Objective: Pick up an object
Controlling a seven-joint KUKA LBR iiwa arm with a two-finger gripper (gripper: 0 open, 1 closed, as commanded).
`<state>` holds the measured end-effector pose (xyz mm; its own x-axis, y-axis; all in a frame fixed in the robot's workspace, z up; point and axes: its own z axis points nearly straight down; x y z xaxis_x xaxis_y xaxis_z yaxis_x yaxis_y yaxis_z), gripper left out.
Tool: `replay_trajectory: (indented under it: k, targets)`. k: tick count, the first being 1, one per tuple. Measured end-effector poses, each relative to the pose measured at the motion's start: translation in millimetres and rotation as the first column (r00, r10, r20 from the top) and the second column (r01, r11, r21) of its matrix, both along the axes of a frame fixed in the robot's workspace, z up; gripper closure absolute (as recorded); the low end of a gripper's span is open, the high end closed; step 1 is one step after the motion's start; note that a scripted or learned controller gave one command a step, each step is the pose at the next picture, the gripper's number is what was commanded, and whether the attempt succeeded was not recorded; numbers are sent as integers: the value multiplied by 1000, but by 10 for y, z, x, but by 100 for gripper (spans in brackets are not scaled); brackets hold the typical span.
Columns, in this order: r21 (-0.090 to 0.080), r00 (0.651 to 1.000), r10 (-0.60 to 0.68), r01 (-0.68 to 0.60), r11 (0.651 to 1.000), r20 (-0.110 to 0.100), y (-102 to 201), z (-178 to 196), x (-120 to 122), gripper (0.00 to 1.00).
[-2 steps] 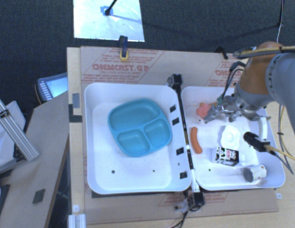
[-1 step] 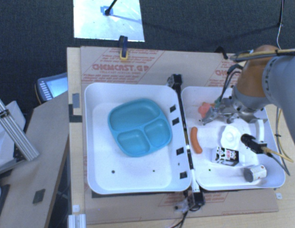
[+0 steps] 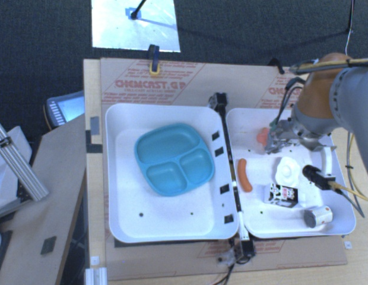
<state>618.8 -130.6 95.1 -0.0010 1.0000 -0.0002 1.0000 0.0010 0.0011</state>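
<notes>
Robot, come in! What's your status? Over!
Gripper in right bin, beside orange lump. Sausage, white lump, box, cylinder nearby. Blue plate in left bin, out of the way.

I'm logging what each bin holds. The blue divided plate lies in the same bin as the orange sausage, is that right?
Not quite. The camera view shows them in separate bins: the blue divided plate lies in the left bin of the view, while the orange sausage lies in the right bin, close to the divider between them.
</notes>
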Motion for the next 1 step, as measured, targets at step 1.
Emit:
replay_trajectory:
  k: [1]
  targets:
    - [0, 1000, 3, -3, 1000, 5, 86, 524, -37, 100]
